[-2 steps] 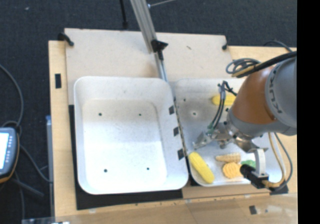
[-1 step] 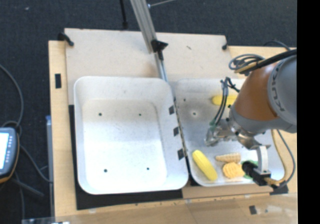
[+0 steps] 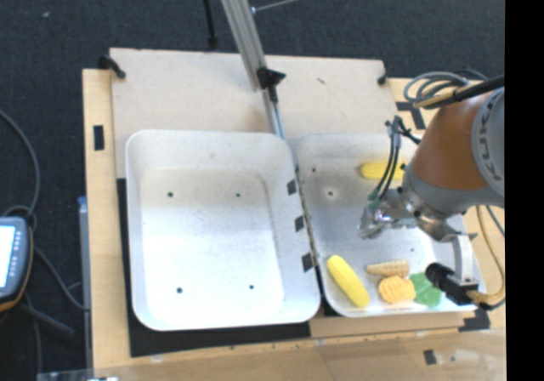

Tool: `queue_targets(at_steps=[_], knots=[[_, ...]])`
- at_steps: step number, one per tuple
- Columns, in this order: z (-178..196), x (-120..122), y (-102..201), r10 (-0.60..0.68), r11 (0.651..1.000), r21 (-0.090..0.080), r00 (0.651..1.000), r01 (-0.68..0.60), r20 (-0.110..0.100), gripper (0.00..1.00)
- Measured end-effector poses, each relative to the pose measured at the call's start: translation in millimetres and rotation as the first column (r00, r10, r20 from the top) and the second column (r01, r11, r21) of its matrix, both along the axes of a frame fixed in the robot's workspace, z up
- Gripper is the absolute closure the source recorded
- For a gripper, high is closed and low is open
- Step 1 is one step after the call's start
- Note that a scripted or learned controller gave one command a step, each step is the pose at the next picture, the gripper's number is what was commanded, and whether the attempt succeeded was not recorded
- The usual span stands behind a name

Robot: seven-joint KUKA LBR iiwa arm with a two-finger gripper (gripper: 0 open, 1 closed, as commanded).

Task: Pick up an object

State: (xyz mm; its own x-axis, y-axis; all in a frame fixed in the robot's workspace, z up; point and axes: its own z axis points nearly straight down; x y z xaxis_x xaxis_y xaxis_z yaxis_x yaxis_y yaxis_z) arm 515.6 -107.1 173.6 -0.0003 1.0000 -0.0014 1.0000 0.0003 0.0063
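My gripper (image 3: 375,223) hangs low over the middle of the right bin (image 3: 331,165), below the arm's orange band (image 3: 450,158). A yellow piece (image 3: 372,170) lies behind it near the bin's far side, partly hidden by cables. At the near side lie a long yellow corn-like piece (image 3: 348,280), a tan ridged piece (image 3: 388,269), an orange round piece (image 3: 396,289) and a green piece (image 3: 427,292). The bin floor under the gripper looks bare, and nothing shows in its grasp.
The left bin (image 3: 212,226) sits beside the right one, with black clips (image 3: 299,222) along the shared rim. A slanted aluminium post (image 3: 246,31) rises behind the bins. Cables (image 3: 429,86) loop at the back right.
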Motion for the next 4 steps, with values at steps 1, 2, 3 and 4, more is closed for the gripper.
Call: queue_targets(at_steps=[1, 2, 3, 4], knots=[[33, 2, -1, 0.002, 1.0, 0.0, 1.0, -0.002, 0.0, 1.0], [48, 18, 52, 0.007, 1.0, 0.002, 1.0, -0.007, -0.003, 1.0], [47, 26, 95, 0.006, 1.0, 0.003, 1.0, -0.006, -0.005, 1.0], [61, 32, 142, 0.007, 1.0, 0.003, 1.0, -0.007, -0.004, 1.0]])
